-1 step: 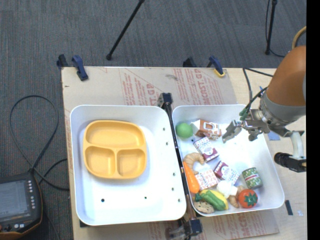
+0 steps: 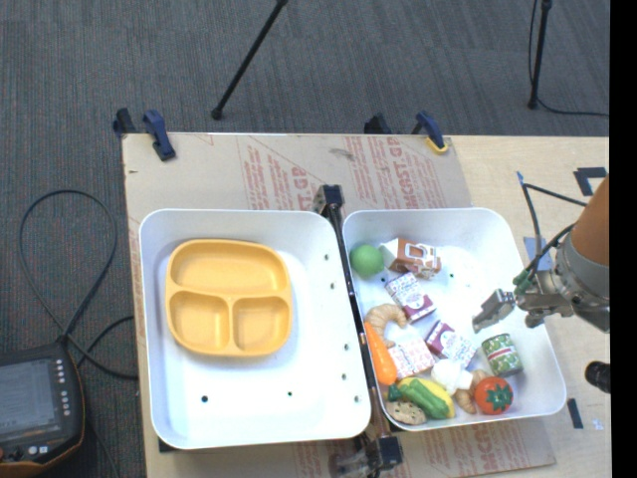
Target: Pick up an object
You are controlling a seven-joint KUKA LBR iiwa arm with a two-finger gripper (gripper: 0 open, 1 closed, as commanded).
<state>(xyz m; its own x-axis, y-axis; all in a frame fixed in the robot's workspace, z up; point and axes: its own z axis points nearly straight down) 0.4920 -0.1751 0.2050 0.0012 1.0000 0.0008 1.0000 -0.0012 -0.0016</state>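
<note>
The pincer (image 2: 501,305) hangs open and holds nothing, over the right bin (image 2: 468,222) near its right rim, just above a small green-labelled can (image 2: 501,354). Small printed cartons (image 2: 411,296) lie mid-bin, their lettering too small to read. The counter's (image 2: 299,162) cardboard shows red mirrored print.

pretty evenly lit from overhead, soft and diffuse, no harsh shadows anywhere. the two white bins (image 2: 149,267) come out bright, nearly blown out on the flat parts, so the rims blur into the floor of each. the yellow tray (image 2: 229,297) only throws a thin soft shadow. the carpet (image 2: 100,58) up top looks darker and a bit noisy. overall slightly soft, low-res, the small toys look mushy.
</note>
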